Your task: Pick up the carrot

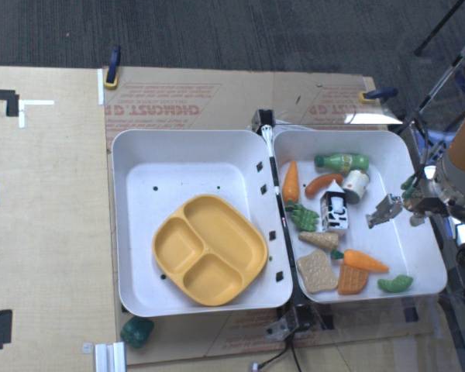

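Note:
Two carrots lie in the right bin (418, 242). One carrot (291, 181) lies upright along the left wall, its leafy green end (302, 215) pointing to the front. The other carrot (364, 261) lies near the front, tip pointing right. My gripper (384, 211) hangs over the bin's right half, to the right of the cow figure (335, 210) and above and behind the front carrot. It is open with nothing between its fingers.
The right bin also holds a green bottle (342, 161), a red-orange pepper (323, 183), a white cup (356, 184), bread slices (317, 271), a waffle piece (352, 280) and a green pod (395, 284). A yellow divided plate (209, 248) sits in the left bin (139, 169).

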Robot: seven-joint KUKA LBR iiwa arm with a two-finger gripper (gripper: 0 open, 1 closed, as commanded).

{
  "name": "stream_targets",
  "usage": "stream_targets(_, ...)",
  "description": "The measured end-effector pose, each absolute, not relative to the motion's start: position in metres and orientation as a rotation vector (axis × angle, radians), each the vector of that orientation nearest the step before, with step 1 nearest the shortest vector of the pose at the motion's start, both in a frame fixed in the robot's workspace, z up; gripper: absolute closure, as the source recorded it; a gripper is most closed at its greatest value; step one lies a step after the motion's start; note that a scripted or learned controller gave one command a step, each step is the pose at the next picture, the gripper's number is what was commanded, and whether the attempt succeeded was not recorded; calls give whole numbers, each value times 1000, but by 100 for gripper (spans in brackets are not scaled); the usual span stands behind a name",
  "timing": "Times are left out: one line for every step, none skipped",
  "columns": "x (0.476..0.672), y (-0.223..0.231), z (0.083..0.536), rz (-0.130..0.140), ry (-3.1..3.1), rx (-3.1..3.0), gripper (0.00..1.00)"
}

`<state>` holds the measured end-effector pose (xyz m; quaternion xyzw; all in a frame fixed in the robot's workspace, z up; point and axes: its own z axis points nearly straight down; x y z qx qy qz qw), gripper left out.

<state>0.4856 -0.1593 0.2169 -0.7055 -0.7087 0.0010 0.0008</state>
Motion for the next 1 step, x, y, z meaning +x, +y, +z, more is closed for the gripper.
stream_targets(479, -184, 92, -2, -2273, -2171, 0)
